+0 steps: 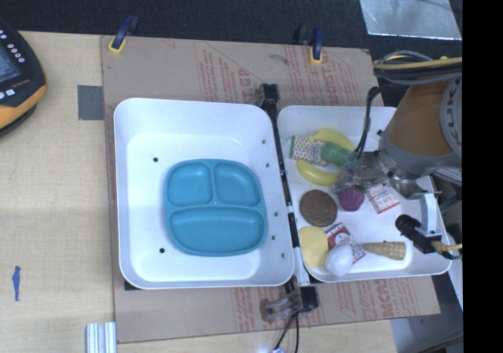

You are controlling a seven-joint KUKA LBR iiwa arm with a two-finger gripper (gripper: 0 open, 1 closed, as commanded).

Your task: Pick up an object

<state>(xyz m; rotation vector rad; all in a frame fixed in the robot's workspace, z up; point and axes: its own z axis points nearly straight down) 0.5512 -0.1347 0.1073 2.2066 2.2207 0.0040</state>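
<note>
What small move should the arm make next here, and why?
Probably a short descent straight down. The gripper sits low in the right bin, right over the purple object, beside the brown disc, and nothing is visibly held yet.

Wooden tabletop (55,210) carries a clamped cardboard sheet (196,68); two white bins (126,186) side by side on it; yellow-black device (16,76) at left edge.

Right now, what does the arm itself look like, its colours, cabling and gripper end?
The arm enters from the right: a broad orange band above grey, rounded metal housing. A black cable loops beside it. The gripper end is dark grey metal, blurred among the toys in the right bin.
</note>
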